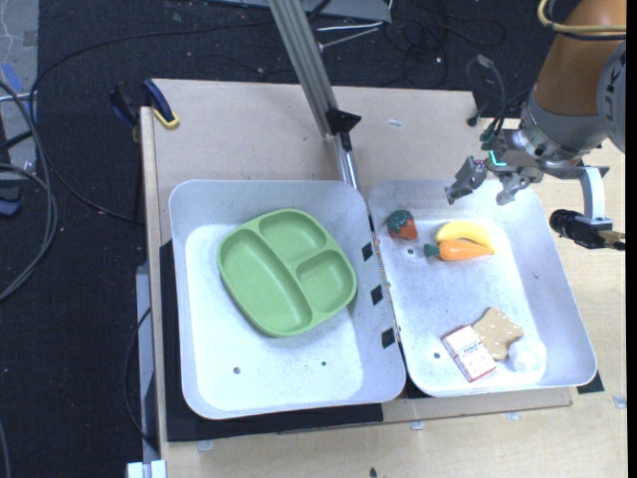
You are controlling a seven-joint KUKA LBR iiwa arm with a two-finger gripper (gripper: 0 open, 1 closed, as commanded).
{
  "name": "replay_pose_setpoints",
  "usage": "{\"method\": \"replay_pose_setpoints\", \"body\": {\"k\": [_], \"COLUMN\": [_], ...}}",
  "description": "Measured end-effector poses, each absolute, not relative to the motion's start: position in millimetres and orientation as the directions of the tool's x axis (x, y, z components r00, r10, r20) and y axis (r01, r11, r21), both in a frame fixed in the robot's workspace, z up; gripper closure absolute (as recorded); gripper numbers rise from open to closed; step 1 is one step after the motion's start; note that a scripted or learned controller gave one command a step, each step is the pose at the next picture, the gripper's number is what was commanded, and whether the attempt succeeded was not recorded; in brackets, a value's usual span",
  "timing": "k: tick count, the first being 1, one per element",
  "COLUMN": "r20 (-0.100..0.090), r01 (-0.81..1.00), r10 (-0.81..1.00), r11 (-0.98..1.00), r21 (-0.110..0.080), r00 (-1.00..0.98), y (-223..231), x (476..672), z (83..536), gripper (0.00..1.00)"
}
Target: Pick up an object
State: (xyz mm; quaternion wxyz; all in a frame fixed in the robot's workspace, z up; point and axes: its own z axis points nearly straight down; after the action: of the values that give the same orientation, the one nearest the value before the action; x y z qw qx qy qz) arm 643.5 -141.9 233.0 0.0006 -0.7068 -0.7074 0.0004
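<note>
In the right bin (557,297) lie a red strawberry (402,225), a yellow banana (465,233) and an orange carrot (464,251) close together near the far side. Near the front lie a small red-and-white box (469,352), a tan cracker (498,333) and a pale round piece (525,358). My gripper (487,185) hangs above the bin's far edge, up and right of the banana, open with nothing between its fingers.
The left bin (199,366) holds a green divided plate (287,271). A slanted metal pole (309,53) runs down to the gap between the bins. Cables lie on the dark floor at the left and back.
</note>
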Motion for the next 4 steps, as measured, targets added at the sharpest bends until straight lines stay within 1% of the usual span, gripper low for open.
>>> {"method": "replay_pose_setpoints", "body": {"k": [1,2,3,4], "r20": [0.000,0.000,0.000,-0.001], "r01": [1.000,1.000,1.000,1.000], "r10": [1.000,1.000,1.000,1.000], "r11": [0.001,-0.001,0.003,0.002], "r21": [0.001,-0.004,-0.004,-0.004], "r00": [-0.001,0.001,-0.003,-0.002], "y": [-142,-142,-136,-136], "x": [644.0,637.4,644.1,643.5], "z": [234,189,130,90], "gripper": [0.00,0.00,0.00,0.00]}}
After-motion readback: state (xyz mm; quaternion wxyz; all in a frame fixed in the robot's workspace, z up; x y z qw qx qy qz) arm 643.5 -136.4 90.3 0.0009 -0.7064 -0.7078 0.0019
